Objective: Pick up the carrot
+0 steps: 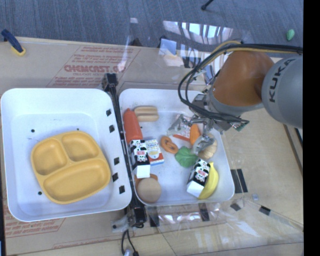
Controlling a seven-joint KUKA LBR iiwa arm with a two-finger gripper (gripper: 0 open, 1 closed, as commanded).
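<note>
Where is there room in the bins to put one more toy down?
Left bin: bare white floor runs along the top, above the yellow tray, and down the left wall. Right bin: crowded. The long carrot, milk cartons, egg, banana and the tool fill it; a small bare patch lies below the bun.

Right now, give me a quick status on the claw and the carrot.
Claw low in right bin, over carrot. Grasp unconfirmed. Green leaf and milk carton crowd close by.

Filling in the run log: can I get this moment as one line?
task: pick up carrot | gripper: over right bin, at carrot | lift: not yet | left bin: yellow tray
</note>
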